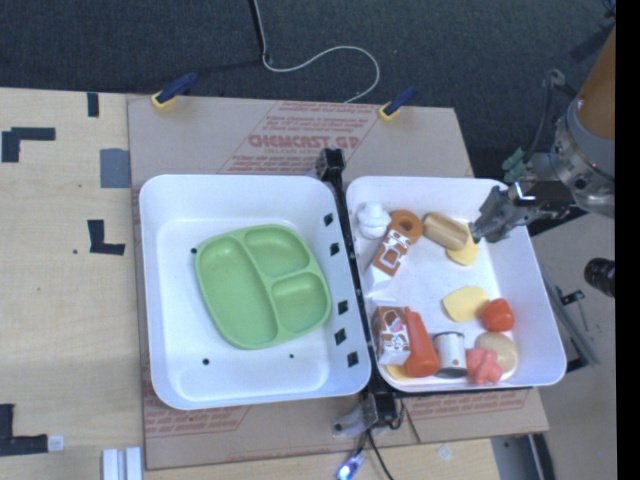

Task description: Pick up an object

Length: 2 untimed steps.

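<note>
- the tool (pixel 492 223) hangs over the upper right part of the right bin (pixel 535 298); i cannot tell how it is set.
- just beside its tip lie a brown bread-like roll (pixel 446 231) and a pale yellow piece (pixel 463 254).
- a red tomato-like toy (pixel 497 315) sits lower in the same bin.
- the left bin (pixel 165 268) holds a green divided plate (pixel 263 285).

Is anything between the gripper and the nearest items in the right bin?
Nothing visible. The gripper hangs over the right bin's far right part, beside the brown bread-like piece and the pale yellow piece just below it. Only bare bin floor separates them.
</note>
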Available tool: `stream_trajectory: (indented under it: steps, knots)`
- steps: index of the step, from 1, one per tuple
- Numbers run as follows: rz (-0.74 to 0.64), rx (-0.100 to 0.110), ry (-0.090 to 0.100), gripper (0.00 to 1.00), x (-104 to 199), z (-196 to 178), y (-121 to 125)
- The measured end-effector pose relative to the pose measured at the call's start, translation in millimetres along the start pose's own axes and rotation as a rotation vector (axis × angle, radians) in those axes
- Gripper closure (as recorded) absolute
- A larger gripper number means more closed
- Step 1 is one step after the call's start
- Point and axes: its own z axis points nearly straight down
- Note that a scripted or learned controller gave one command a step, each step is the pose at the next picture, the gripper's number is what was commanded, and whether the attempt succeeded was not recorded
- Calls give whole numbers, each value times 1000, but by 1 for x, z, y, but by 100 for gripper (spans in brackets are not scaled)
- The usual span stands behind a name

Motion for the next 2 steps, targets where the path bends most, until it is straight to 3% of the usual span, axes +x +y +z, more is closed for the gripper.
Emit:
stream_trajectory:
  steps: [1,2]
  knots:
    - [-4,2,1,100,84,-41,0]
    - [-1,6,0,100,155,-41,0]
